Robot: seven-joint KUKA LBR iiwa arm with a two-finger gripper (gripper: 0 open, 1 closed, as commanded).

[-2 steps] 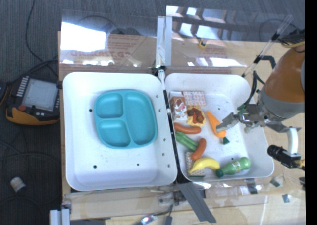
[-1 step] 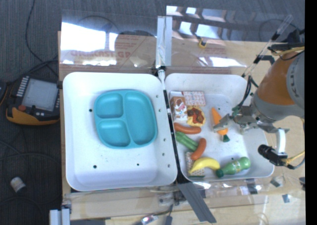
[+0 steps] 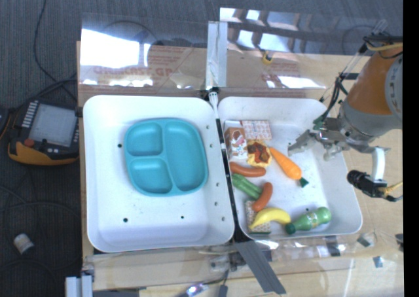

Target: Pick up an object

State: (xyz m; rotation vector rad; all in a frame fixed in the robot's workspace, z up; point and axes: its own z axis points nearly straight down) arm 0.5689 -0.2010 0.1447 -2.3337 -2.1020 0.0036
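At the right of the frame the gripper (image 3: 313, 140) hangs over the right-hand part of the right white plastic bin (image 3: 340, 188); its two fingers (image 3: 300, 143) look spread apart with nothing between them, though they are small and partly lost against the white floor. They sit above bare bin floor, near the orange plastic carrot (image 3: 287, 163) that lies on a slant just to their lower left.

That carrot is the likeliest thing to pick: it lies at the outer edge of the pile with free floor on its right side. A good grasp would turn the fingers across its narrow width, not along its length, and come straight down at its thick middle.

Further left the toys crowd together: a red-and-brown printed food packet (image 3: 250, 140), a brown sausage (image 3: 248, 171), a green cucumber-like piece (image 3: 246, 186), a yellow banana (image 3: 270, 217) and a green bottle (image 3: 310, 219) toward the lower centre-right. Going there risks pinching two at once.

The left white bin (image 3: 105, 210) holds a teal divided plate (image 3: 165, 156).
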